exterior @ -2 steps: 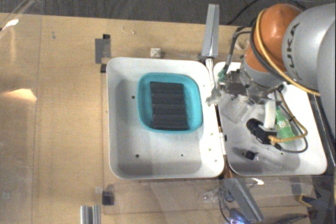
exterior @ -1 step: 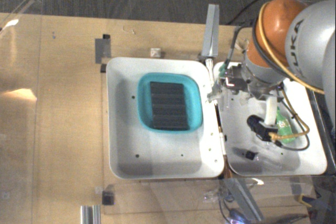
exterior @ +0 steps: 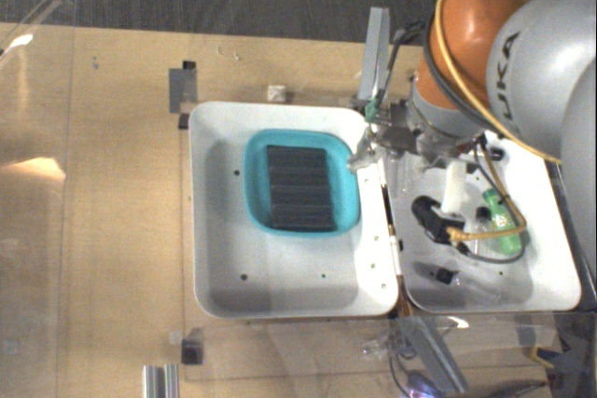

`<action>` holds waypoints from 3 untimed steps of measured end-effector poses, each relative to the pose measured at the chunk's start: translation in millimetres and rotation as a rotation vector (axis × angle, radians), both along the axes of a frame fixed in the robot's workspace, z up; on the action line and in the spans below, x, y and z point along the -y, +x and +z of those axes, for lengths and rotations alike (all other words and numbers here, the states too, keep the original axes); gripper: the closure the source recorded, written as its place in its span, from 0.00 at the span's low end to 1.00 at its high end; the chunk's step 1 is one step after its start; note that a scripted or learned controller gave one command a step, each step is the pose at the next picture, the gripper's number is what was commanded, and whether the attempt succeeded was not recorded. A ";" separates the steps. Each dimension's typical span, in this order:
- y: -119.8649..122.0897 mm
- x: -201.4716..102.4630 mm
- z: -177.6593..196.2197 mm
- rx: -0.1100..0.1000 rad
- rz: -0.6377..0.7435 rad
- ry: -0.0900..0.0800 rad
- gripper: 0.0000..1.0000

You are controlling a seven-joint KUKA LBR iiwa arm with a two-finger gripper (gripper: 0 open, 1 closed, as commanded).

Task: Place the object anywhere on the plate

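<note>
Turquoise plate [exterior: 255,191] carries a dark ridged block [exterior: 300,188] lying flat at its middle; the gripper [exterior: 366,152] hangs just beside the plate's upper right corner, whether open or closed I cannot tell

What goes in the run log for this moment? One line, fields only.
arm: over right bin | blue plate: in left bin | dark ridged block: on plate | green object: in right bin
</note>
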State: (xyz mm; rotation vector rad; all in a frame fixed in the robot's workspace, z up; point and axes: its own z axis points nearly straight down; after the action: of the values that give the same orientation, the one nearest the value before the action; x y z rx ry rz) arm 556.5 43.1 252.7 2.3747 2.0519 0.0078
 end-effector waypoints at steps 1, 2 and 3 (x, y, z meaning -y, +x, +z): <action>12.3 58.5 -36.9 -0.004 -0.034 -0.001 0.00; 45.0 37.4 19.2 -0.001 -0.109 -0.001 0.00; 23.8 20.0 36.5 -0.002 -0.176 0.000 0.00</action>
State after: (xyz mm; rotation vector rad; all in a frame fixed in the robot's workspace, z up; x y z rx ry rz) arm 580.3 23.1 289.2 2.5463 1.8363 0.0050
